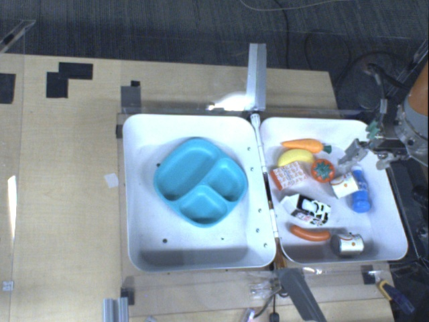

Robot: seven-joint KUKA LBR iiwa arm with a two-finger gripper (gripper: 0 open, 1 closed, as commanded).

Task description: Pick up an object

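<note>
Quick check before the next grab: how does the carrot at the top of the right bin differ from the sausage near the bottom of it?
The carrot is orange with a green tip at its right end; the sausage is a redder orange all along. The carrot tapers to a point on the left, while the sausage has rounded ends and bows slightly. The carrot lies against the yellow lemon; the sausage lies apart, just below the black-and-white toy. Both lie flat, roughly crosswise, in the right bin.

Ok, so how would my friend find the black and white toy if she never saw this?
Look at the white bin on the right, the one packed with small toys, not the one with the blue plate. In its lower middle, just above the orange sausage, lies the black and white toy. It is the only thing there with black patches on white; its neighbours are brightly coloured.
</note>
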